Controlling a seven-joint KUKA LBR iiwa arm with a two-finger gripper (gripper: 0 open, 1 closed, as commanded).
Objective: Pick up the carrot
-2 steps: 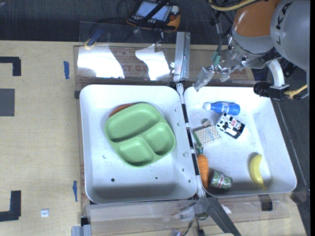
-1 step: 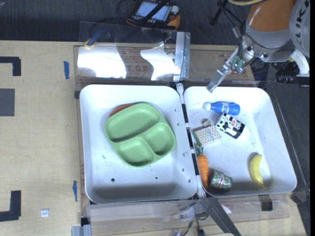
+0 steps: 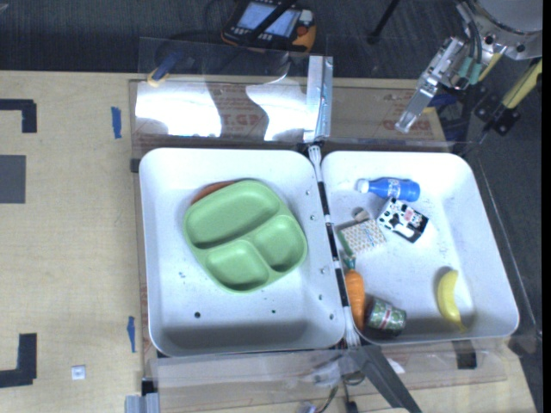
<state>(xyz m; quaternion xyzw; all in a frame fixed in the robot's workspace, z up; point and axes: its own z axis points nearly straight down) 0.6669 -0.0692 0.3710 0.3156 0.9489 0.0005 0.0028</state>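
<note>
With the gripper (image 3: 424, 101) parked empty above the right bin's (image 3: 482, 196) far edge, finger state indeterminable, the approach was pending: descent to the carrot (image 3: 354, 292) against the left wall was required.

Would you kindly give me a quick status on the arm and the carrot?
Tool up beyond the right bin's far rim, holding nothing. Carrot lying against the bin's left wall, untouched. Green can touching its near end.

Hand (image 3: 424, 100): raised above the right bin's far edge
Carrot (image 3: 354, 292): right bin (image 3: 482, 198), against its left wall, touching a green can (image 3: 384, 317)
Banana (image 3: 448, 297): right bin, near corner
Green plate (image 3: 246, 234): left bin (image 3: 164, 231)
</note>
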